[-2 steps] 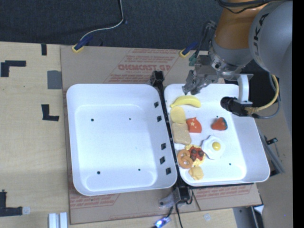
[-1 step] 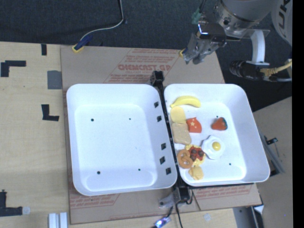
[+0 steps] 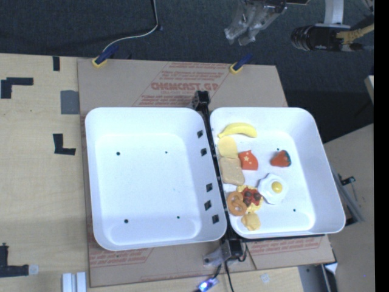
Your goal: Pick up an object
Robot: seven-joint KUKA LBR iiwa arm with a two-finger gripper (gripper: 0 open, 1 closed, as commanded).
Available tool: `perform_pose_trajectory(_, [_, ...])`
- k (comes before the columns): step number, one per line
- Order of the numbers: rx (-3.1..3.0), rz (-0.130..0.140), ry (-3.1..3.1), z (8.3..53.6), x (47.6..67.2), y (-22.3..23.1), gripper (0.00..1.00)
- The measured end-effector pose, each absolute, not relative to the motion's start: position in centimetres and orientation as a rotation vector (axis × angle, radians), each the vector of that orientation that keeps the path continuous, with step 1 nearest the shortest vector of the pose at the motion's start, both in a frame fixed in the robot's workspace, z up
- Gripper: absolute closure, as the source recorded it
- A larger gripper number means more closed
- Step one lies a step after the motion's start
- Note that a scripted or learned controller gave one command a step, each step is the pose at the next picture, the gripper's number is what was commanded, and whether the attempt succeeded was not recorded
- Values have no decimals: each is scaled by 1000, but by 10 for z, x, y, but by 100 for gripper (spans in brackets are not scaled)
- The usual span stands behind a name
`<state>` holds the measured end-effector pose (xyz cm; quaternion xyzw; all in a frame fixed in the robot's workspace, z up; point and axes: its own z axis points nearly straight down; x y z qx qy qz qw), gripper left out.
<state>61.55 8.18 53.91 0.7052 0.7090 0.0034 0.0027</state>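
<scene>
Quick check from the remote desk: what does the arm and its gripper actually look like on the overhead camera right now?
The gripper has pale grey, slightly blurred fingers hanging from a dark block edged with a light plate. Beside it a white curved arm segment rises, and a black cylindrical part with a yellowish fitting lies to its right.

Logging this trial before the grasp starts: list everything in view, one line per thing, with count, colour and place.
bins: two, white, side by side on the bench
banana: one, yellow, top of the right bin
cheese slice: one, pale yellow, below the banana
bread slice: one, tan, below the cheese slice
red pieces: two, red, middle of the right bin, apart
fried egg: one, white with yellow yolk, lower right bin
small mixed items: a cluster, orange, red and yellow, lower left of the right bin
clamps: two, blue and yellow, board's top edge
end effector: one, grey, above the bins, over dark floor
</scene>
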Motion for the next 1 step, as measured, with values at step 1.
perform_pose_trajectory(1, [2223, -24, 2237, 390, 648, 160, 100])
